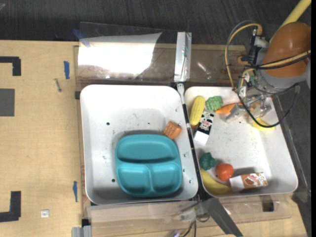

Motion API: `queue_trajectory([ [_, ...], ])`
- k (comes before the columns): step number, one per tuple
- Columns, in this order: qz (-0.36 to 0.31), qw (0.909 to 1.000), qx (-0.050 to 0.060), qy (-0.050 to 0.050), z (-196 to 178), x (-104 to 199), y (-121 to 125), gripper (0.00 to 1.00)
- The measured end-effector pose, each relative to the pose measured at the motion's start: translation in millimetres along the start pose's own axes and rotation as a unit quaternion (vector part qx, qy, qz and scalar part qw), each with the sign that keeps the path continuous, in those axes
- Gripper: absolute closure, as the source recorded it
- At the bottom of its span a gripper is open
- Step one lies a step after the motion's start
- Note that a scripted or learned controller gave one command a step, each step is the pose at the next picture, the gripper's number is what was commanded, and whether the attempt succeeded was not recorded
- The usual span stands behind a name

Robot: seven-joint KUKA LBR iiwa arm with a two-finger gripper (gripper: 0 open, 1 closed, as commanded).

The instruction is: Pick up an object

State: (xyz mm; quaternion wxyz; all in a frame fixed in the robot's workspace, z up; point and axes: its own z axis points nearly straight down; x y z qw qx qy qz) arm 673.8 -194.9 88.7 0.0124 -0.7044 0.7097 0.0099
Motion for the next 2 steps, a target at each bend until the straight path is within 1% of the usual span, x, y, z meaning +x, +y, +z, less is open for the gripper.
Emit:
queue_trajectory([
  [1,-0.111,0.9938,0.005,-0.001,-2,-1,36,0.0],
  [2,-0.167,0.9858,-0.001,0.014,1,-29,104,0.0],
])
